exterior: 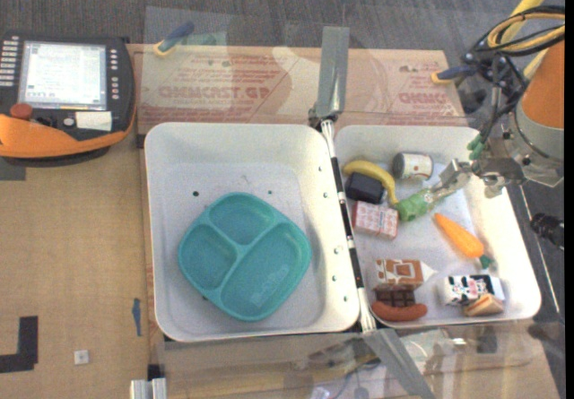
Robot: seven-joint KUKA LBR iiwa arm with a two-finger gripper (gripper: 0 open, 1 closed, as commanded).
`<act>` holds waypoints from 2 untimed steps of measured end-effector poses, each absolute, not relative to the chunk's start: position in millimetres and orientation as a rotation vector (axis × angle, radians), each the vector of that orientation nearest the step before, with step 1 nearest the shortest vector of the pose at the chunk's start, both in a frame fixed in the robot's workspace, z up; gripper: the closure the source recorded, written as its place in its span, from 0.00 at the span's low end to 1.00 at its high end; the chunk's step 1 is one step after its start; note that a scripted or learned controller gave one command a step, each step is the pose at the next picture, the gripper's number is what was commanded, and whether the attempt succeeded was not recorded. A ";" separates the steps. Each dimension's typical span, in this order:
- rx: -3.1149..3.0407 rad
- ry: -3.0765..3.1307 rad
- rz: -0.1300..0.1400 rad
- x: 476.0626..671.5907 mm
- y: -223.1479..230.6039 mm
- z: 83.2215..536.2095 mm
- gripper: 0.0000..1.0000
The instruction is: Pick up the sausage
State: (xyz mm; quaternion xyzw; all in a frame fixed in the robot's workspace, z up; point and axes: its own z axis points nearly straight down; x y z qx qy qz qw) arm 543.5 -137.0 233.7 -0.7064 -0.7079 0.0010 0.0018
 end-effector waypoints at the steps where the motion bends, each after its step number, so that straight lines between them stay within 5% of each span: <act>1: -2.085 -2.354 -0.006 486.7 -113.2 85.4 0.00; 2: -2.298 -2.139 0.001 479.4 -107.9 97.6 0.00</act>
